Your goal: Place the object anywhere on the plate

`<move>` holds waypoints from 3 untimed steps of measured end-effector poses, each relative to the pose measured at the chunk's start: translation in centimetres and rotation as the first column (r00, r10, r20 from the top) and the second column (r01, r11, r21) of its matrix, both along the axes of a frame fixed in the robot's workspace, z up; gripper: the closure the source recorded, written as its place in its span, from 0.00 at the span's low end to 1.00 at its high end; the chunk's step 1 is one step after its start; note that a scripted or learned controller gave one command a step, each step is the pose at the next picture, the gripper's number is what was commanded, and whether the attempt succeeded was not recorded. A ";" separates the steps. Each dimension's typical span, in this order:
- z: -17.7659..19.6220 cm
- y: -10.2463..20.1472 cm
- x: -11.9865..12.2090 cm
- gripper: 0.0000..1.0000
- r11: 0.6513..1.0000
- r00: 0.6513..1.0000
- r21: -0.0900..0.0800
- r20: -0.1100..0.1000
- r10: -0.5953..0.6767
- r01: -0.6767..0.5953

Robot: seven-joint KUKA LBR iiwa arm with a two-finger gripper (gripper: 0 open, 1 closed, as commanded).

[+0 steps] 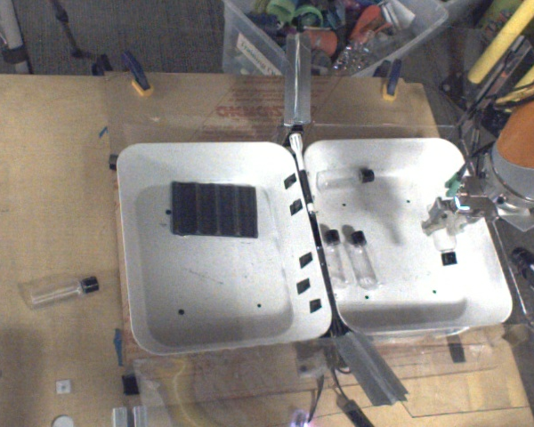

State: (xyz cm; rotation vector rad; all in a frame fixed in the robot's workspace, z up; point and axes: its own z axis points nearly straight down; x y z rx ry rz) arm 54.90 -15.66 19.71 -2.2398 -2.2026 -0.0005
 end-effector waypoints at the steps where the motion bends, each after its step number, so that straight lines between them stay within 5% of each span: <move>1: -1.3 7.5 9.2 1.00 0.988 0.988 -0.001 0.000 -0.152 0.152; 2: -1.3 15.6 7.7 1.00 0.918 0.918 -0.002 -0.005 -0.397 0.397; 3: -1.3 24.2 4.7 1.00 0.899 0.899 -0.002 -0.005 -0.437 0.437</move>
